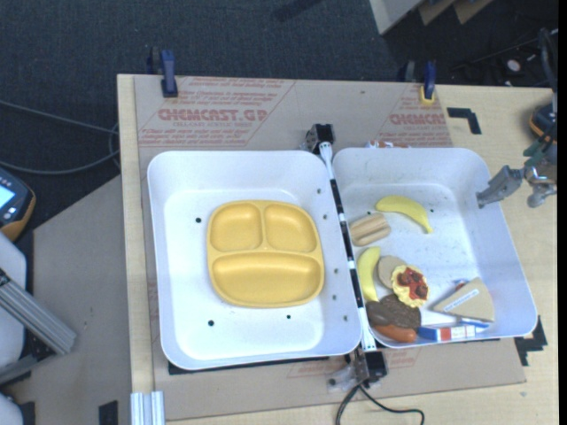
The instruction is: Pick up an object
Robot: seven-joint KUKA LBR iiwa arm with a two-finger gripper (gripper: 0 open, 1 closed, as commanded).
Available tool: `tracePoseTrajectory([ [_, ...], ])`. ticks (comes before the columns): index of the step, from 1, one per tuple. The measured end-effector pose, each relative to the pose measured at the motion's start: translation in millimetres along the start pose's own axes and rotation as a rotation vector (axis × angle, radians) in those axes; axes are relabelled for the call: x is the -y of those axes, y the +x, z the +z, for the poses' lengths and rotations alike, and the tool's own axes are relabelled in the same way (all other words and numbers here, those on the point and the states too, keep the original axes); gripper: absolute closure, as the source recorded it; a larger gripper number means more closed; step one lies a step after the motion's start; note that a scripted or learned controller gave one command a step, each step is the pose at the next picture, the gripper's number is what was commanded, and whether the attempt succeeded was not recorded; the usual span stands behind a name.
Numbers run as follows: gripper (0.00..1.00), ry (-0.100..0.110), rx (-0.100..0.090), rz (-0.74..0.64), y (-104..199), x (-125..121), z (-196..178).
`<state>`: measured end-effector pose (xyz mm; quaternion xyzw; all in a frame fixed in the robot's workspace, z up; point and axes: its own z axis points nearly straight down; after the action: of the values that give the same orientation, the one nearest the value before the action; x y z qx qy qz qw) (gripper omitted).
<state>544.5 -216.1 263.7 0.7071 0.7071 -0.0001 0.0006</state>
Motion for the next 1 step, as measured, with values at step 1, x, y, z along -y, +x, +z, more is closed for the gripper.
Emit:
tracePoseTrajectory([
  [1, 0.00, -0.001, -0.002, -0.008, 36.4, -107.3, 100.2],
])
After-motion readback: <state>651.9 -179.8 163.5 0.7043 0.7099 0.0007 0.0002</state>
